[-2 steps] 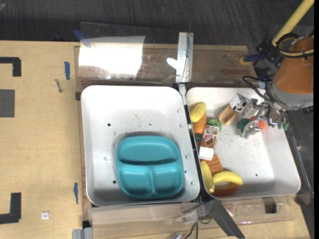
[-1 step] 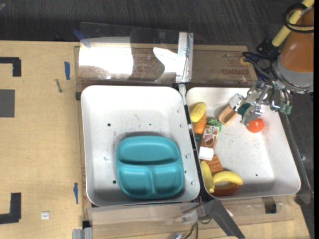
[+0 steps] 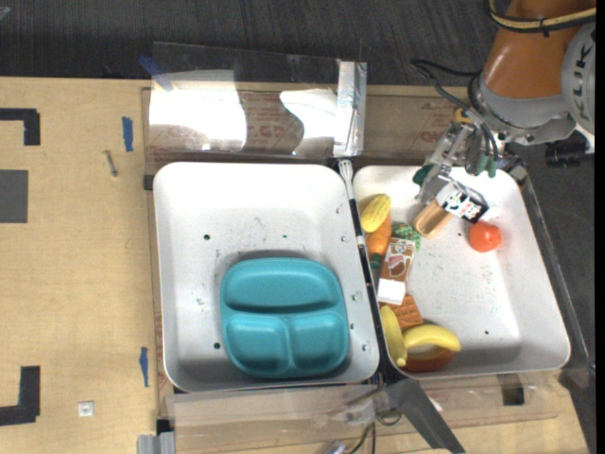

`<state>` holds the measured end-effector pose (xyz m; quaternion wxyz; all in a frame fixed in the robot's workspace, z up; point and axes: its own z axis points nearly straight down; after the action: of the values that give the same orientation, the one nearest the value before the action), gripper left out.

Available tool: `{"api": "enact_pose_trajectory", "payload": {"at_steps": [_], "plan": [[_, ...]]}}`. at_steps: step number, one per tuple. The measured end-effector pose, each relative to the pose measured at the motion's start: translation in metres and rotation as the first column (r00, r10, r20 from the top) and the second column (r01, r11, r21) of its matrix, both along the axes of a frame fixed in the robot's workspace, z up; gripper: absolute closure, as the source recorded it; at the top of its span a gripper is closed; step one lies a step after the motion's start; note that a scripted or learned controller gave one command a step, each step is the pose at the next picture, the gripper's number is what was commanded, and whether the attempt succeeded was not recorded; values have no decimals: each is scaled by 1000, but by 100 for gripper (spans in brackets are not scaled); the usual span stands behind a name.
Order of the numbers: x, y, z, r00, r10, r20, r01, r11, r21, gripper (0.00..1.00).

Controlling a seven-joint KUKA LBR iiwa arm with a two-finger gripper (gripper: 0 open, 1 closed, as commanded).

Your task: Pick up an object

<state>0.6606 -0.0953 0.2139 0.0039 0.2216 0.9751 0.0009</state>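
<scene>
Fingers (image 3: 454, 171) stand spread with nothing between them, over the upper part of the right bin (image 3: 529, 291). From the frame's bottom upward, that bin gives you a banana (image 3: 430, 337), a carton (image 3: 400, 258), corn (image 3: 375, 213), a tomato (image 3: 485, 237) and a tan cylinder (image 3: 432, 218). Your likeliest pick is the black-and-white piece (image 3: 465, 202), just below the fingers and beside the cylinder. Its long axis appears to run upper left to lower right. You cannot read the print on it or on the carton.

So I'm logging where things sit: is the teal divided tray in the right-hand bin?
No, the teal tray lies in the left bin, apart from the toy food.
</scene>
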Motion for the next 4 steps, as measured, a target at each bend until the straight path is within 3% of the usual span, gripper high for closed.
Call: {"api": "enact_pose_trajectory", "payload": {"at_steps": [1, 2, 3, 4], "plan": [[-53, 40, 17, 993, 121, -3, -121, 993, 0, 100], [-63, 52, 71, 975, 223, 4, -223, 975, -3, 100], [-142, 35, 75, 978, 210, -3, -210, 978, -1, 100], [-141, 36, 86, 977, 212, 3, -212, 977, -3, 100]]}}
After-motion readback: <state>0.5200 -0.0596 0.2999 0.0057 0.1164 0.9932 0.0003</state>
